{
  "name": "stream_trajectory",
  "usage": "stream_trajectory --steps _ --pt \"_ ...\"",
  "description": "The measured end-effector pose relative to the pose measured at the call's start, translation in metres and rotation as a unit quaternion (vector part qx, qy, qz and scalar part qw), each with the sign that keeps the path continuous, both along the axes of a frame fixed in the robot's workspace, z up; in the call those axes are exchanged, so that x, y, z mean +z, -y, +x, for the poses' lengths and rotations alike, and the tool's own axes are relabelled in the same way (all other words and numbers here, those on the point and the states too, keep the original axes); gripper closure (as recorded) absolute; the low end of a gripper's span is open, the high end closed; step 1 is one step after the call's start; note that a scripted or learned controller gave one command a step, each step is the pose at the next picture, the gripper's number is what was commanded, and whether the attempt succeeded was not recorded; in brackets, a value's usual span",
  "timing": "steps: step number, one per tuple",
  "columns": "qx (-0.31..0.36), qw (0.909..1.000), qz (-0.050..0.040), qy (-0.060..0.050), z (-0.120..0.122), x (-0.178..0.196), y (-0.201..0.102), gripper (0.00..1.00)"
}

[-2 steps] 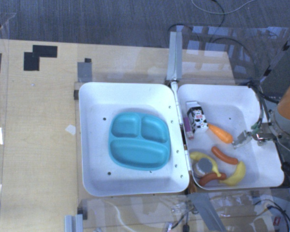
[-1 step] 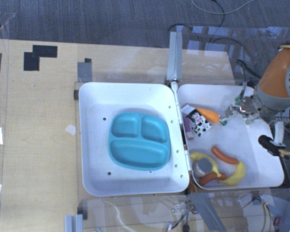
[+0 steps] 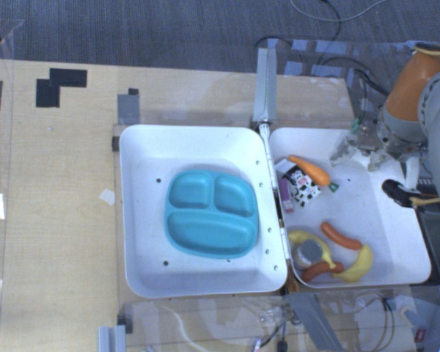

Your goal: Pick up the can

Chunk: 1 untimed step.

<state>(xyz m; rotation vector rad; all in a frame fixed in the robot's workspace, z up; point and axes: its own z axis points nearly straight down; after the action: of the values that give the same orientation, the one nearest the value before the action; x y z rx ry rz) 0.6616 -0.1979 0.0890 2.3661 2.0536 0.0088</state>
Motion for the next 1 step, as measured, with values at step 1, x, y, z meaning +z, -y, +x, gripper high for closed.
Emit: stream_trajectory --steps 1 --pt "-0.075 0.9972 0.0014 -0.002 0.0095 -0.0002 -0.0027 0.0"
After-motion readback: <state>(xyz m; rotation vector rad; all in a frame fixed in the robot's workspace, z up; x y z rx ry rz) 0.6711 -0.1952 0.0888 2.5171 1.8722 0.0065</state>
